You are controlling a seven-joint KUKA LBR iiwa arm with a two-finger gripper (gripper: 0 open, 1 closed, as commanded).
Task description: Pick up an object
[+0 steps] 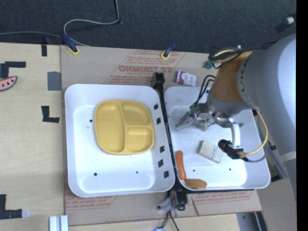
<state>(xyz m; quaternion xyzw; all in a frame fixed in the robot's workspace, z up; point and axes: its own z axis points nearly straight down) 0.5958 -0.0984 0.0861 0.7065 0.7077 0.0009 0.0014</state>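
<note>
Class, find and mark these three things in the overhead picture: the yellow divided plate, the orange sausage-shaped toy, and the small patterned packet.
yellow divided plate point(124, 127), camera view, centre ridge.
orange sausage-shaped toy point(180, 164), camera view, middle of its length.
small patterned packet point(211, 151), camera view, its top face.

Left bin point(79, 177) has a yellow divided plate point(124, 127) sitting in it. Over in the right bin point(250, 179), the arm's hand point(185, 121) is down near the floor of the upper half. A patterned little packet point(211, 151) sits mid-bin, with a hot dog point(180, 164) and an orange piece point(195, 182) along the near-left corner.
</note>
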